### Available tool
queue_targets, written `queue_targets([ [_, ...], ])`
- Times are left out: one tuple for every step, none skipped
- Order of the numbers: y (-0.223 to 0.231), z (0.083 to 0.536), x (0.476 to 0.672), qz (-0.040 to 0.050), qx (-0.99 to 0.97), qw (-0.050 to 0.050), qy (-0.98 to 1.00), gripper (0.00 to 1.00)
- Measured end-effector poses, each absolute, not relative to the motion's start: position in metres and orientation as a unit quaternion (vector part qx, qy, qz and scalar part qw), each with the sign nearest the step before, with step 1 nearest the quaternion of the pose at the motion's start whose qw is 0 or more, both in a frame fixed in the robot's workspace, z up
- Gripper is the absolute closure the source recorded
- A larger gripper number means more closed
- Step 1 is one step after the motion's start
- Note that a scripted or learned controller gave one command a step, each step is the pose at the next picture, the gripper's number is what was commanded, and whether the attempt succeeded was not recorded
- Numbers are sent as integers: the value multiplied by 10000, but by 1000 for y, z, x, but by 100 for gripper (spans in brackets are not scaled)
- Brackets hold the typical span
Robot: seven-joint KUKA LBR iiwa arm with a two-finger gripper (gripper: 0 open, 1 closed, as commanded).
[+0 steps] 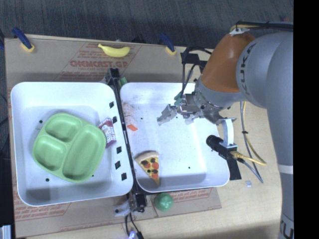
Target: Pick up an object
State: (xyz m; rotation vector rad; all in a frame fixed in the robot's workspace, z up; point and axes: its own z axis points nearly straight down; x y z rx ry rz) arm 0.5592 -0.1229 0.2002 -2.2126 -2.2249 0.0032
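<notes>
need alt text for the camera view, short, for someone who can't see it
A grey robot arm with an orange band reaches from the right, its end effector above the right shallow white bin, which holds a toy pizza slice. The left white bin holds a green divided plastic tray and a small dark red wrapper.
</notes>
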Motion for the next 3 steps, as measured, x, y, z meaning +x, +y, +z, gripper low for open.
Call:
queue_targets([
  [-116,141,585,21,-7045,20,-7097,0],
  [-116,151,586,26,-7032,20,-7110,100],
  [-116,151,586,28,-7030,19,-7112,0],
])
